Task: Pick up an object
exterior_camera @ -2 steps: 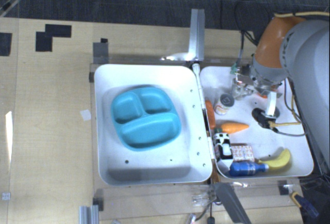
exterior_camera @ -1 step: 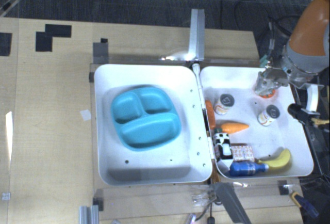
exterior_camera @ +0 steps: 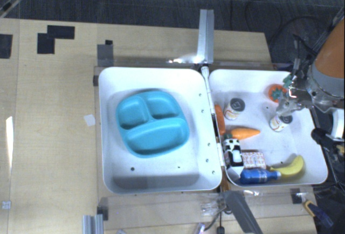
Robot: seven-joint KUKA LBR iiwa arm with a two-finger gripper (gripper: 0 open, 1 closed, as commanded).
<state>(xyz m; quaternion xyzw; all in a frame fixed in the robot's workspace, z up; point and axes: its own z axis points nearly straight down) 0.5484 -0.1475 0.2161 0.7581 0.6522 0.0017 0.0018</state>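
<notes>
Gripper (exterior_camera: 284, 114) sits low in right white bin (exterior_camera: 322, 169), fingers' state unclear. Nearby small white cup (exterior_camera: 277, 124): prob. light, rigid, slippery; best taken across rim.

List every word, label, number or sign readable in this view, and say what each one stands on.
No text can be read.
Small box in the right bin: patterned print, too blurred.
Blue bottle: any label too small to read.
Two small jars: lids and labels blurred.
Black-and-white item: markings only, no letters made out.
Blue divided plate: no print seen.
</notes>
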